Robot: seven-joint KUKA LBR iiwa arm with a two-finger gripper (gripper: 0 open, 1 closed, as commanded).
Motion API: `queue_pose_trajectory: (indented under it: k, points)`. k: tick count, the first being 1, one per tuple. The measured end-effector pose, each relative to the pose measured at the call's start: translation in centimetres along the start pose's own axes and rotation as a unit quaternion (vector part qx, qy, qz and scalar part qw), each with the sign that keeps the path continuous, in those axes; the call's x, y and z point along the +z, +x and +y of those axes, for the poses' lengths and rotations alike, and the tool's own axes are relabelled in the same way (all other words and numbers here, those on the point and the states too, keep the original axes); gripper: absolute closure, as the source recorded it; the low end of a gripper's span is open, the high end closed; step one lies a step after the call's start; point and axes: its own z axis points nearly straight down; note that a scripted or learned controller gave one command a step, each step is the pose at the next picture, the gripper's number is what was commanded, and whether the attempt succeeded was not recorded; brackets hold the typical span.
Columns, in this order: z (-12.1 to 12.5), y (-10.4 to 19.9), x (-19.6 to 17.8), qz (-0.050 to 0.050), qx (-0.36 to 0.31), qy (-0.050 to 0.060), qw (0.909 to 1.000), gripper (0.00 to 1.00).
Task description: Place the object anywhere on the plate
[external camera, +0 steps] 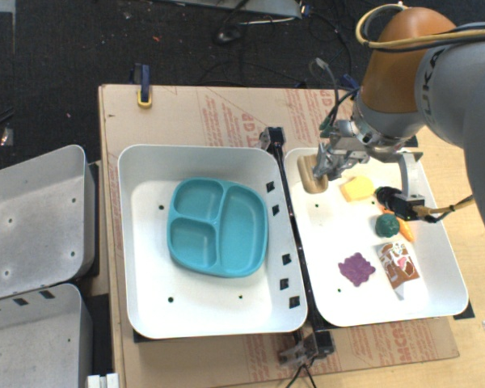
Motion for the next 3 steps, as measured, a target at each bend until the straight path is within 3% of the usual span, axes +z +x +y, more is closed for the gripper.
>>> queue_pose_trajectory:
  k: [3]
  points:
    - [-0.8,15.3,-2.4,0.000,-0.001,-0.001,1.0000,1.00]
